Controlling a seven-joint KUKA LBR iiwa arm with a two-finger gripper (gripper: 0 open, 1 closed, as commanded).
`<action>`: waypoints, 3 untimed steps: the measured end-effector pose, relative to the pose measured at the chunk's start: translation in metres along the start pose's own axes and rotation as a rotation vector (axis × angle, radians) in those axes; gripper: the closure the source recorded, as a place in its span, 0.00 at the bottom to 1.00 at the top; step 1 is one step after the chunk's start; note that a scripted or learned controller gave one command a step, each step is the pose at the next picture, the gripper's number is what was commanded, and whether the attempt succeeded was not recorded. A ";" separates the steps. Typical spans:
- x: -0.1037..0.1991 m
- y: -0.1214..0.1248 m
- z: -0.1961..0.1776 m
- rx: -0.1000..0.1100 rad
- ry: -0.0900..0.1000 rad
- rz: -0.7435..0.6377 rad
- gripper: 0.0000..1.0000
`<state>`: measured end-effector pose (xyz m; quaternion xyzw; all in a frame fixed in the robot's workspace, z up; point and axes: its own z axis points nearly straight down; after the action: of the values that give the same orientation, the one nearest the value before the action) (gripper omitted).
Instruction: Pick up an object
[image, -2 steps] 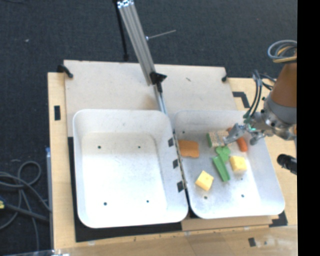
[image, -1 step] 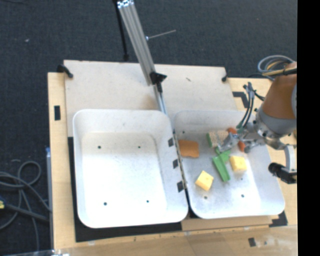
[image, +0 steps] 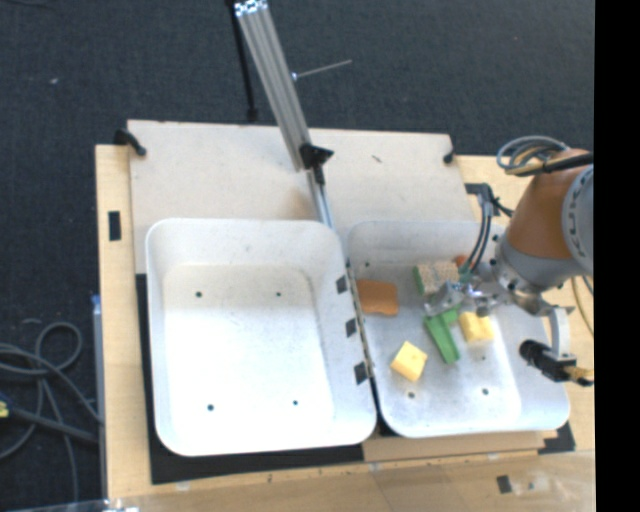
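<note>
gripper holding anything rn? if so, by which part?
Cannot tell. The gripper sits low among the green block, yellow block and speckled block.

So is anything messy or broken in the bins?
Nothing looks broken or spilled. The toys are bunched in the right bin: an orange block, two yellow blocks and a green stick lying slanted. The hand sits among them.

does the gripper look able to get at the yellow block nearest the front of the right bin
Probably yes. The yellow block lies alone on bare bin floor, apart from the green stick, with nothing over it; the gripper is already low in the same bin.
</note>
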<state>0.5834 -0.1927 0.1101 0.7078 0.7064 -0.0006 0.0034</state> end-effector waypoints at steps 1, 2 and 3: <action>-0.001 0.002 -0.014 -0.007 0.000 0.004 1.00; -0.010 0.003 -0.077 -0.004 0.002 0.005 1.00; -0.012 0.004 -0.131 -0.003 0.003 -0.005 1.00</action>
<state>0.5874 -0.2043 0.2416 0.7062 0.7080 0.0015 0.0035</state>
